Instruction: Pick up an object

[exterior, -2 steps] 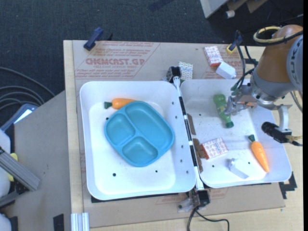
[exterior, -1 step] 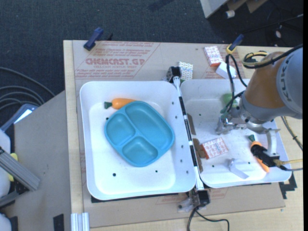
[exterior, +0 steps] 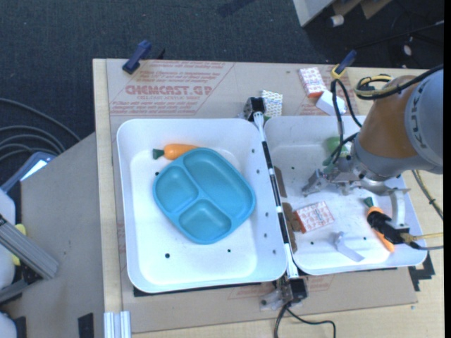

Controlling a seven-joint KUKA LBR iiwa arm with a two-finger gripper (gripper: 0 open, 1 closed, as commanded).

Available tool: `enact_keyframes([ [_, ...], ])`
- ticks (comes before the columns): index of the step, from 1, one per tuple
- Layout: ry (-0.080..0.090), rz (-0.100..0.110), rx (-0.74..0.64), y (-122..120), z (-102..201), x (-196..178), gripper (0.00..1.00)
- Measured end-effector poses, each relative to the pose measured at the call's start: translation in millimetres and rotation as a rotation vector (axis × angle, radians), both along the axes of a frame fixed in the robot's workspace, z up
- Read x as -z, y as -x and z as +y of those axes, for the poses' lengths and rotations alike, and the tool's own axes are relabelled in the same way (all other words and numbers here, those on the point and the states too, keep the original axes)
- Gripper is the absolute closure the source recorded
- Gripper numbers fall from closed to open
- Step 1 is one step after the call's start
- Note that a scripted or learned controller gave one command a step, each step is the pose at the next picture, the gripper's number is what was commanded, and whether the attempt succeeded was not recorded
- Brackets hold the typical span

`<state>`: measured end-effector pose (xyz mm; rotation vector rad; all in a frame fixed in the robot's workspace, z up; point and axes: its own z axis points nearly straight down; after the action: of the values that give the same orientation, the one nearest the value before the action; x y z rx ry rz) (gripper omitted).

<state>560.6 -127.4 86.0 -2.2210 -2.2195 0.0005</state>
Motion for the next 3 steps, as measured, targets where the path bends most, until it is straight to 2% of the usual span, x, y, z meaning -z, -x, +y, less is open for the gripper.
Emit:
enact_keyframes([
  [1, 0.002, -0.002, -0.001, -89, -33, 1, 0.0],
  [2, -0.003, 0.009, 0.0, -87, -31, -7, 1.0],
  [3, 0.0, 0.0, -0.001, -52, -15, -53, 1.0],
])
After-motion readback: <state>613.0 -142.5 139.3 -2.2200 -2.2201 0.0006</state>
